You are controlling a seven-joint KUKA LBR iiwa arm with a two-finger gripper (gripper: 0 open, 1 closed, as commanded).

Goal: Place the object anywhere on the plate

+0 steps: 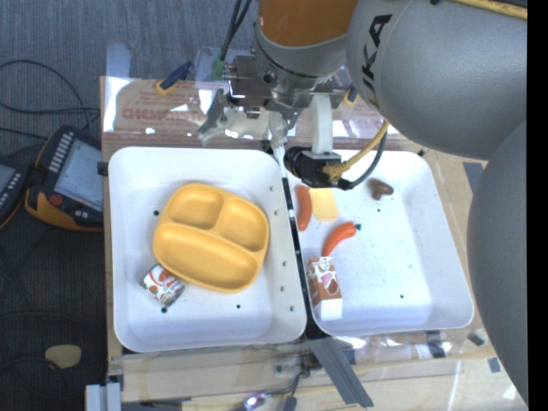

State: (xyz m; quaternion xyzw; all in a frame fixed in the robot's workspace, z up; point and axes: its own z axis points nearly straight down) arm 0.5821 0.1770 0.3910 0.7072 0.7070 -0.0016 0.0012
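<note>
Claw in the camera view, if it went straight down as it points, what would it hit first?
Likely the far rim of the bin holding the yellow divided plate, near the seam between bins. The claw hangs above that edge, but depth is unclear.

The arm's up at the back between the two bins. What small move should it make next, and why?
Probably ease toward the camera and down over the yellow block in the right bin: the gripper sits above the divider, that block lies close by, and the yellow plate lies in the left bin.

Grey carpet floor (51, 24), teach pendant (64, 178) at left
</note>
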